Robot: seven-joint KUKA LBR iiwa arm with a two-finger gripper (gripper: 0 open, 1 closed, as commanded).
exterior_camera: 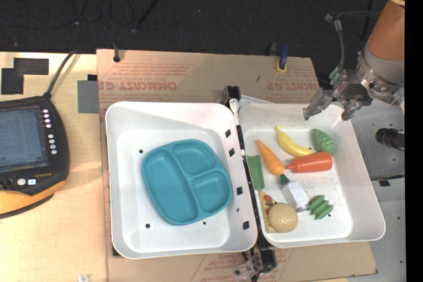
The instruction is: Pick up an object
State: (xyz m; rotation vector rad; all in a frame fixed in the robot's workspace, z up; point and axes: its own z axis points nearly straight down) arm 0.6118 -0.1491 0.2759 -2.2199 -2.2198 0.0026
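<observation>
The gripper hangs above the upper right corner of the right bin, over the bin's far rim. Its two fingers are spread apart, released, with nothing between them.

**Contents of the right bin**
- A banana lies near the top, just beside a green leafy toy.
- A red pepper lies below the banana, touching or nearly touching it.
- A carrot lies at a slant to the left, its lower end near the pepper's green stem.
- A green strip lies along the left wall.
- A grey block, a bean pod and a round potato sit in the lower half.

The left bin holds a teal divided plate.

**Hazards from this position**
1. The objects nearest the gripper are crowded. A descent onto the banana or the pepper is likely to strike a neighbour and push both aside.
2. The banana and pepper are rounded and smooth. Fingers closing off-centre are likely to squeeze them out.
3. The gripper stands close to the bin's rim. A straight descent risks contact with the wall.
4. The leafy toy is low and irregular, so the fingers may close above it.
</observation>
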